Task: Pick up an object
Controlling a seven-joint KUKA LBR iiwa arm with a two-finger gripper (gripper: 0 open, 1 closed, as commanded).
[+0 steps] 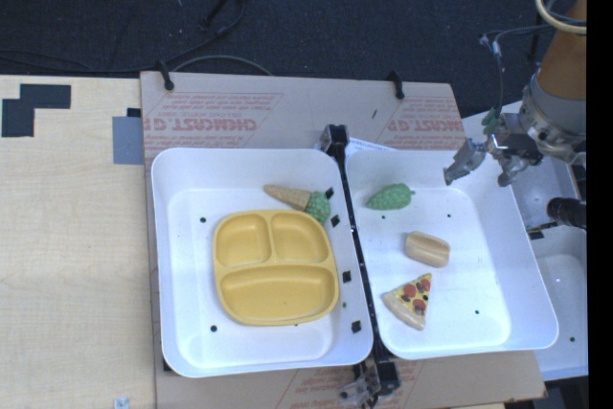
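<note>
In the right bin (498, 302) lie a green leafy toy (390, 197) at the back left, a tan bread roll (427, 249) in the middle, and a pizza slice (410, 299) toward the front. An ice-cream cone with a green top (301, 199) rests in the left bin (182, 263), just behind a yellow divided plate (275, 265). My gripper (487, 165) hovers over the back right corner of the right bin, open, with nothing between its fingers. It is well to the right of the green leafy toy.
A black divider (351, 244) runs between the two bins. Cardboard (287, 115) lies under and behind them. The arm's wrist (560, 101) stands at the right edge, above a white surface (565, 292). Dark floor with cables lies behind the bench.
</note>
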